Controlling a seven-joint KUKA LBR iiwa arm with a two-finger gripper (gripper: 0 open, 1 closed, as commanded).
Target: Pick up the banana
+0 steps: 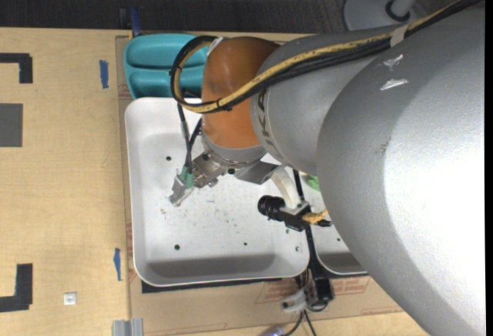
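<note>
Bulk comes first: my grey arm (400, 157) reaches in from the right and covers most of the right bin (343, 265), leaving a strip of that bin's near rim. The orange band (231, 92) above my wrist hangs over the far edge of the left bin (223, 250).

Under everything lies the tan bench (62, 173), which carries black corner marks along its left edge. I take these for placement guides. The left bin sits square on the bench, its white floor bare apart from dark specks and scuffs.

A teal object (158, 65) rests against the bin's far left corner, outside the rim. What it is, I cannot say.

My gripper (182, 189) is low over the left bin's floor, nearer its left wall than its middle, and tilted toward that wall. I cannot tell whether it is spread or closed, and I see nothing yellow caught in it.

A yellow and black cable (308, 49) loops along my arm down to the wrist, slack so the joints can turn.

Where the banana lies I cannot tell. My guess is that it sits beneath my own arm, toward the right bin.

Small strips of blue tape (104, 74) mark the bench beside the bin's left wall. I can read no label or writing anywhere.
</note>
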